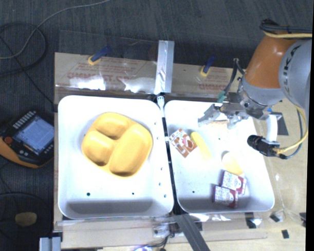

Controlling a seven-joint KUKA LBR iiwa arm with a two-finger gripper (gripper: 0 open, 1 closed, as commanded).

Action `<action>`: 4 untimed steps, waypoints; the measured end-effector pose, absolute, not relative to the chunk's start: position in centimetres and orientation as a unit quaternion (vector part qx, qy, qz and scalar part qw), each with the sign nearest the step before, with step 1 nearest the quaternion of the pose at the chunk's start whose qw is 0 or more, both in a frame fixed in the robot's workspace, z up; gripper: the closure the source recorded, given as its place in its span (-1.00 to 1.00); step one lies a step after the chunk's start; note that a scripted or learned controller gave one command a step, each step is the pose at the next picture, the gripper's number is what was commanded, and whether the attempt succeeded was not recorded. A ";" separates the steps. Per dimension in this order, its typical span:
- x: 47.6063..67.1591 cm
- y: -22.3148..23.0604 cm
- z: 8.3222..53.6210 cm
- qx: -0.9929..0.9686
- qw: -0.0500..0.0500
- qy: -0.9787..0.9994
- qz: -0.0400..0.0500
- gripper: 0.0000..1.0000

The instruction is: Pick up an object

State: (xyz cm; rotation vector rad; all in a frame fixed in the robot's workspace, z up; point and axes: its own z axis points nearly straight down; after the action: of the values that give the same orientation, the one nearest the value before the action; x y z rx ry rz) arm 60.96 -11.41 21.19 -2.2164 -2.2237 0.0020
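Nearest me, the arm (275, 65) hangs over the right bin's (257, 203) far edge; I read this as staging. Large yellow lump (117, 143) sits alone in left bin (67, 196). Candidates lie loose: red packets (230, 188), patterned packet (182, 142), yellow piece (200, 144). Pincer (219, 115): grasps nothing; opening, cannot tell.

yellow lump (117, 142), left bin, lying flat
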 end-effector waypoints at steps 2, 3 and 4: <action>56.4 -15.4 9.1 -0.672 -0.006 -0.740 -0.003 -1.00; 58.4 -13.9 9.4 -0.553 0.000 -0.833 0.000 -1.00; 53.6 -15.6 9.1 -0.622 -0.008 -0.783 -0.005 -1.00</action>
State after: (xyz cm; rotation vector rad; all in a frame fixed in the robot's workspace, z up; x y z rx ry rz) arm 53.64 -15.56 9.12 -1.9648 -2.4712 -0.0165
